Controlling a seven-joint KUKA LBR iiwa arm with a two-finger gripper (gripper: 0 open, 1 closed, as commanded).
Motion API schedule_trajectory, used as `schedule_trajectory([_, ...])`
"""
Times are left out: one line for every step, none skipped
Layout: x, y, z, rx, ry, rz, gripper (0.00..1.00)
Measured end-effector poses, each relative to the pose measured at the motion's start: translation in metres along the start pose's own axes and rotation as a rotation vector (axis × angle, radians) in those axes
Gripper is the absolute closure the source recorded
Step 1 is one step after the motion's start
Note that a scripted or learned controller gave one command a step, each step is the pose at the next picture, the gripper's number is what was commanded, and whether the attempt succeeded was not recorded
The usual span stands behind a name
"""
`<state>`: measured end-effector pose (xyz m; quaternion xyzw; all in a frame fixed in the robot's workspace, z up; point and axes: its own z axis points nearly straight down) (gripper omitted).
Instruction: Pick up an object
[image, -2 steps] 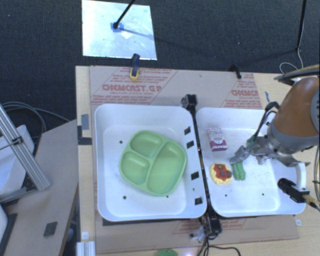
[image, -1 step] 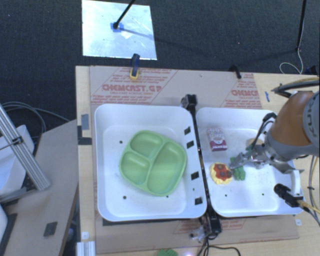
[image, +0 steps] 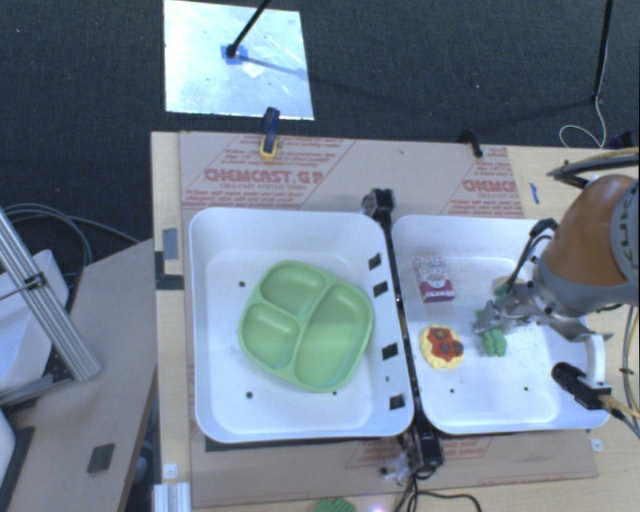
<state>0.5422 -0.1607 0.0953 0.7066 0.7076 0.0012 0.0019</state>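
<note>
The claw (image: 492, 322) hangs low in the right bin (image: 530, 410), its tip just above a green toy (image: 494, 343) — whether its jaws are apart or together I cannot tell from this slant. Nothing looks lifted yet: by my reading the approach is done, and the grasp and raise remain. The green toy is small and knobbly, lying on the bin floor. Just left of it lies a yellow-and-red toy (image: 441, 347); above that, a red-and-white packet (image: 434, 278). The left bin (image: 215, 400) holds a green divided plate (image: 305, 325).
</note>
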Motion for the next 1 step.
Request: schedule_trajectory([0.0508, -0.0009, -0.1154, -0.008, 0.001, -0.008, 1.0])
